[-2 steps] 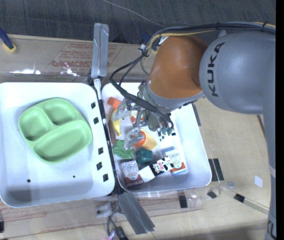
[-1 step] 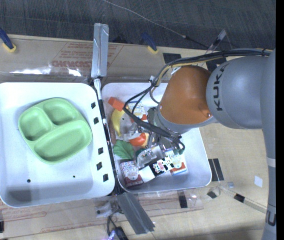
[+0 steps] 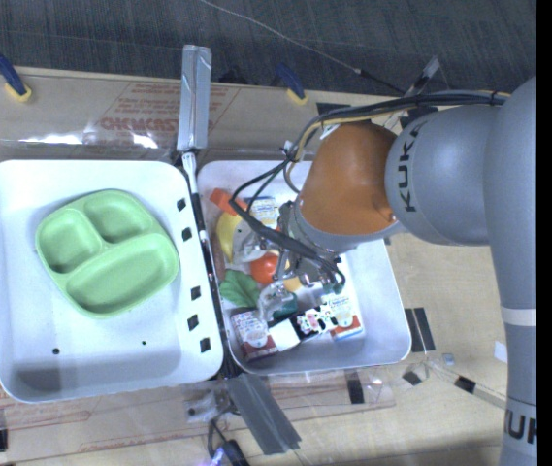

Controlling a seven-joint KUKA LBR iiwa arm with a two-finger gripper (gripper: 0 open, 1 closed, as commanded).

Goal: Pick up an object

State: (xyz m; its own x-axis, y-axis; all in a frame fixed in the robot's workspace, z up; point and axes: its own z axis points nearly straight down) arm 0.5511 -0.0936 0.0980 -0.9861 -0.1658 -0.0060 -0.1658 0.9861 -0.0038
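Dark grey carpet surrounds a wooden bench (image 3: 81, 95) on which we see two shallow white bins side by side. Our left bin (image 3: 4, 260) carries a green divided plate (image 3: 109, 250), tilted, its three compartments bare. Over the right bin (image 3: 382, 289) the grey KUKA arm (image 3: 470, 173) reaches in from the right, its orange band (image 3: 348, 183) hanging above a heap of small objects. We make out a yellow banana-like piece (image 3: 228, 233), an orange-red round item (image 3: 266, 265), a green leafy piece (image 3: 240, 287) and several small printed packets (image 3: 339, 316) crowded toward the bin's near-left part. Black cables loop across the wrist. The gripper (image 3: 290, 284) sits low among the clutter, and we cannot tell how its claw stands or whether anything is caught in it.
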